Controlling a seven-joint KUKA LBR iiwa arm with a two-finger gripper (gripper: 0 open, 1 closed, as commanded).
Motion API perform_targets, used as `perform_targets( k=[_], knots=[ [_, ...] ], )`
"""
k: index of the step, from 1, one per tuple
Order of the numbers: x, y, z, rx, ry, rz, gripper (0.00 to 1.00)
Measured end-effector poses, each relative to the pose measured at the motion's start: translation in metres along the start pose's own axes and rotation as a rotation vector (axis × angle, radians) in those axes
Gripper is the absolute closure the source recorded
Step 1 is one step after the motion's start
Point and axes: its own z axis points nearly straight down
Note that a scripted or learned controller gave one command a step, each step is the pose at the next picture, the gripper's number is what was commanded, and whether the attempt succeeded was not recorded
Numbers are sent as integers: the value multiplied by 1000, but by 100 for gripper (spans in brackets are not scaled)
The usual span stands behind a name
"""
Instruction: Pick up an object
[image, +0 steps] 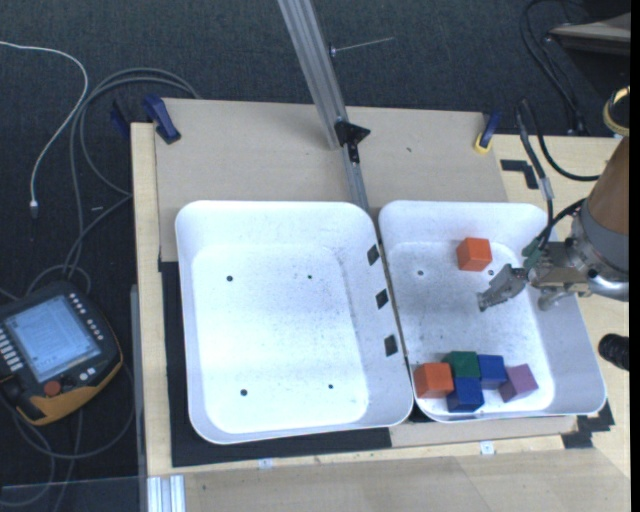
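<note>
6 blocks (470, 377) in right bin (560, 395) | gripper (497, 292) above it, slightly parted, nothing held

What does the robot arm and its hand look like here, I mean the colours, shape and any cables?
The arm enters from the right as a thick rounded grey body, with an orange patch near the top edge. Its hand is pale metallic grey, with thin fingers reaching over the right bin. A small green spot sits on the hand's body, and black cables loop beside the arm.
</note>
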Motion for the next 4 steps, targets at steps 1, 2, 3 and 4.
perform_targets(
  k=[1, 2, 3, 4],
  knots=[
    [-38, 54, 82, 6, 0, 3, 0],
    [-35, 137, 143, -2, -1, -2, 0],
    [-84, 67, 114, 5, -2, 8, 0],
    [-40, 156, 157, -4, 0, -6, 0]
  ],
)
